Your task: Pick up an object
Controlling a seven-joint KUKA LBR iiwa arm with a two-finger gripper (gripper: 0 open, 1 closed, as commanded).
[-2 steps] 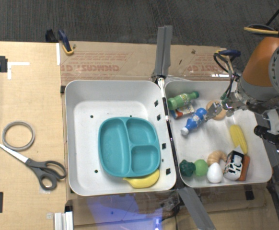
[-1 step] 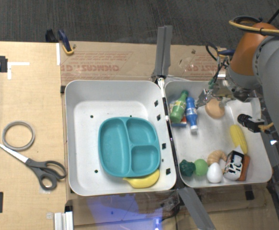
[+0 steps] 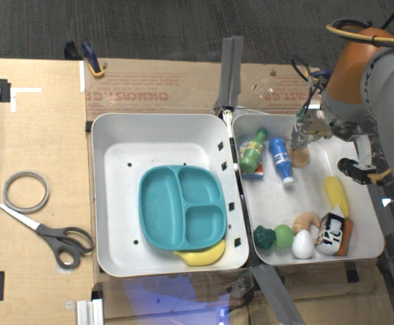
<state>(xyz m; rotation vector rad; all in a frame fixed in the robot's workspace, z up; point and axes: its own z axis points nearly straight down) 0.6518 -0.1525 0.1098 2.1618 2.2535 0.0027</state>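
My gripper [image 3: 301, 139] hangs low in the back of the right bin [image 3: 366, 249], just above a small tan object [image 3: 300, 158] and right of a blue bottle [image 3: 280, 158]. A green bottle [image 3: 252, 154] lies at the bin's back left. A yellow corn cob [image 3: 337, 194] rests near the right wall. Along the front edge sit a dark green broccoli [image 3: 263, 237], a green ball [image 3: 283, 235], a white egg [image 3: 303, 244], a tan piece [image 3: 307, 221] and a black-and-white box [image 3: 332, 235].
The left bin [image 3: 109, 181] holds a teal divided plate [image 3: 182, 207] with a banana [image 3: 201, 254] at its front edge. Scissors [image 3: 55, 236] and a tape roll [image 3: 26, 190] lie on the bench to the left. The arm's body [image 3: 376, 80] fills the upper right.
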